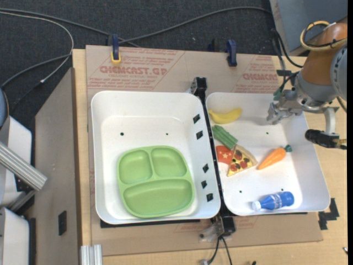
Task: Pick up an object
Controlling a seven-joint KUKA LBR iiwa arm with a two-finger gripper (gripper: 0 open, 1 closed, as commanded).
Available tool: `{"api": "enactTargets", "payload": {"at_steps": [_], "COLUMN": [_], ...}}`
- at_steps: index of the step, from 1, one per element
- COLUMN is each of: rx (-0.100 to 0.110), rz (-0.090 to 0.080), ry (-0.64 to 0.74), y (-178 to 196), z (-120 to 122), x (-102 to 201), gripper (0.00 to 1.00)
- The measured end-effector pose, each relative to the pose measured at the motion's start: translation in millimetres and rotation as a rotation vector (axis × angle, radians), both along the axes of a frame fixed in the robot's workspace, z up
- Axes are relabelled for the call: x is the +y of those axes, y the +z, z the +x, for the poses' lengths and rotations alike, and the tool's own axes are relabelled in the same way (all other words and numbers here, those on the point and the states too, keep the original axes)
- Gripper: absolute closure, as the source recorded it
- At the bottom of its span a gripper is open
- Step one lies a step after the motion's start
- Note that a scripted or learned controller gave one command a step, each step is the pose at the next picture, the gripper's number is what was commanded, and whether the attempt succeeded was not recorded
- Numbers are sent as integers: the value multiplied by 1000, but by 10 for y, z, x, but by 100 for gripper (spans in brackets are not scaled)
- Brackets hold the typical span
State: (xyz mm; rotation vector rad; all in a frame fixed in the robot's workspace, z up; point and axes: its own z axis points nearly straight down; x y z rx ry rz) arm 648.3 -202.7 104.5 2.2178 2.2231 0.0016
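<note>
The hand point(275, 115) hangs over the far end of the right bin point(314, 195), and honestly can't tell how it's set. Nothing's visibly in it; banana point(225, 115), carrot point(272, 158), pizza slice point(240, 161) and blue bottle point(273, 201) all lie in that bin.

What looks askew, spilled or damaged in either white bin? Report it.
Nothing looks spilled or damaged. The blue plastic bottle lies on its side in the right white bin, and the pizza slice leans against the red piece. The green divided plate sits flat in the left white bin.
</note>
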Motion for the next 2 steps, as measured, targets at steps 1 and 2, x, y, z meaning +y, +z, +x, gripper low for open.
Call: {"api": "enactTargets", "payload": {"at_steps": [1, 2], "rx": [-3, -5], "rz": [-1, -1], "ry": [-1, -1], "y": [443, 895], "z": [-7, -24], "x": [14, 8], "gripper": [100, 100]}}
